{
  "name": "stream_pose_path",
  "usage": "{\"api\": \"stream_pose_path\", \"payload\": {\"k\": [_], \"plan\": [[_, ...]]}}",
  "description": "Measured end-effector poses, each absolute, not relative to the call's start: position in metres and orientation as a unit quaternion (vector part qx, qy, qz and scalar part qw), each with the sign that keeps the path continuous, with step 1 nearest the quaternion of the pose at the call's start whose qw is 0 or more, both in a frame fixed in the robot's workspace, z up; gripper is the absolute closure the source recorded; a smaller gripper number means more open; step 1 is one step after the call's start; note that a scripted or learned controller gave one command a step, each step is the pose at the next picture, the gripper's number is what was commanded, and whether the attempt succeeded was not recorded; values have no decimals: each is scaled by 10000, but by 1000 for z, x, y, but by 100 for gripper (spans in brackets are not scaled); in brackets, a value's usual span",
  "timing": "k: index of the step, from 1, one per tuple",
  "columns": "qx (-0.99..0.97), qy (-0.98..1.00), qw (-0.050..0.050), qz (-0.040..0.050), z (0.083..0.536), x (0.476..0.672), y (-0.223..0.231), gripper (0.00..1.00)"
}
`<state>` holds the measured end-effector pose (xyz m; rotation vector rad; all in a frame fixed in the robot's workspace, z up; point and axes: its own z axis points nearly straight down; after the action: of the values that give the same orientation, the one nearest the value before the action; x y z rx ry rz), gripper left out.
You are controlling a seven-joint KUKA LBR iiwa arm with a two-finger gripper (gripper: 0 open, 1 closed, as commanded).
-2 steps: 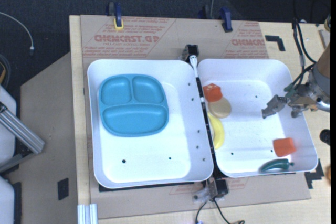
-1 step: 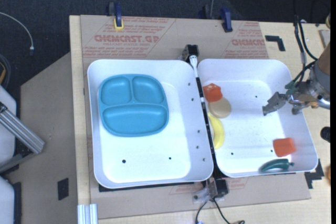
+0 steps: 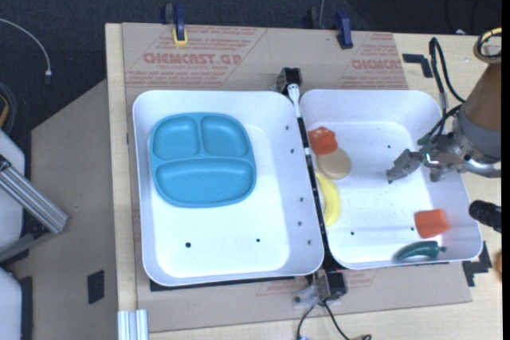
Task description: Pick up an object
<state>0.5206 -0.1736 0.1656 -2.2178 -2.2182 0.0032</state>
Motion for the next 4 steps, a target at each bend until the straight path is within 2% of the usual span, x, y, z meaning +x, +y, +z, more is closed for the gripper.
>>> {"api": "stream_pose_path", "payload": {"k": [1, 2, 3, 4], "plan": [[-7069, -7073, 28, 10, 108, 529, -169, 0], [-7072, -7070, 22, 9, 83, 528, -169, 0], [-7073, -7069, -3, 0, 95, 529, -169, 100], [-7070, -7072, -29, -10, 138, 531, -170, 100]]}}
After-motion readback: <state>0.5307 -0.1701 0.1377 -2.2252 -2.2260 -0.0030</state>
